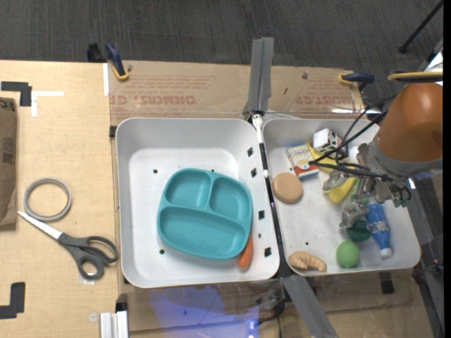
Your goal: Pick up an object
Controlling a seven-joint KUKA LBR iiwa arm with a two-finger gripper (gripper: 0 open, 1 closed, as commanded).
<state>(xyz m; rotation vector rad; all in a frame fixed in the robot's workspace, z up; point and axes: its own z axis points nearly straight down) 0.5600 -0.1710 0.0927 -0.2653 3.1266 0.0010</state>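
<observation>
though its grip unreadable, end effector [357, 213] low in right bin [310, 231]; green ball [347, 253] just below

Bench [63, 104]: two bins [134, 189], scissors [77, 245], tape roll [47, 198].

Cardboard strip [180, 94] behind left bin: red print, upside down, too blurred to read.

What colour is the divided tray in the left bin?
Teal, seen in the camera view: the divided tray.
</observation>
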